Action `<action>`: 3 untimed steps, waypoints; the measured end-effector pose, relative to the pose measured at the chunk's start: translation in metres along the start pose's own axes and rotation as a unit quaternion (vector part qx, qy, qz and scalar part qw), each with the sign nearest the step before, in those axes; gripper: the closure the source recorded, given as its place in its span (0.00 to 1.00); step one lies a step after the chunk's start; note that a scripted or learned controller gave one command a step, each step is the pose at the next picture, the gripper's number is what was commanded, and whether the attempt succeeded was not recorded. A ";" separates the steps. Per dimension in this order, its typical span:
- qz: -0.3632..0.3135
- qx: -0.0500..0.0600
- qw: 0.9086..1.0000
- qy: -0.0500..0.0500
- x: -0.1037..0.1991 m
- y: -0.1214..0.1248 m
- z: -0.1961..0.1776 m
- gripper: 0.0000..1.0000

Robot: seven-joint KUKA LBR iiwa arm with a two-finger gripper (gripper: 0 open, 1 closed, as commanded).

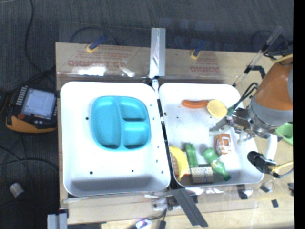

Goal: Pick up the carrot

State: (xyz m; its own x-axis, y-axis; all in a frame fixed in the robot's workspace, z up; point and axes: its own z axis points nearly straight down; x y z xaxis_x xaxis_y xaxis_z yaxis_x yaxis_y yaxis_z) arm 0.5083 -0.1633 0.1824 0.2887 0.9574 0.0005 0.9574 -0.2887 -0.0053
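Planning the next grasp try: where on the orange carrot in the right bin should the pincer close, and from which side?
Grip the orange carrot at its middle, coming straight down, fingers spanning its short width. It lies flat and lengthwise near the right white bin's far wall, the yellow round piece at its right end.

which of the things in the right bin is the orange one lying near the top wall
The carrot: long, orange-red, lying flat beside the yellow round piece. The green bottle and others sit lower in the bin.

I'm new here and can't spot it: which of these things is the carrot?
Look in the right white bin, along its far side. The carrot lies flat there, just left of a round yellow piece. It is the only long, thin orange thing in that bin.
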 end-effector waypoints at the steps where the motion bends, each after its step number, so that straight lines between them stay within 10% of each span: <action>1: -0.054 -0.019 0.998 -0.003 0.016 -0.016 0.065 0.00; 2: -0.078 -0.015 0.997 -0.001 0.006 -0.020 0.064 0.00; 3: -0.037 -0.001 0.999 -0.002 -0.045 0.035 0.009 0.00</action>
State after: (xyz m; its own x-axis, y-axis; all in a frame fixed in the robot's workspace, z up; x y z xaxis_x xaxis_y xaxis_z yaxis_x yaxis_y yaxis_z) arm 0.5286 -0.2169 0.1735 0.2162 0.9763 -0.0039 0.9763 -0.2162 -0.0025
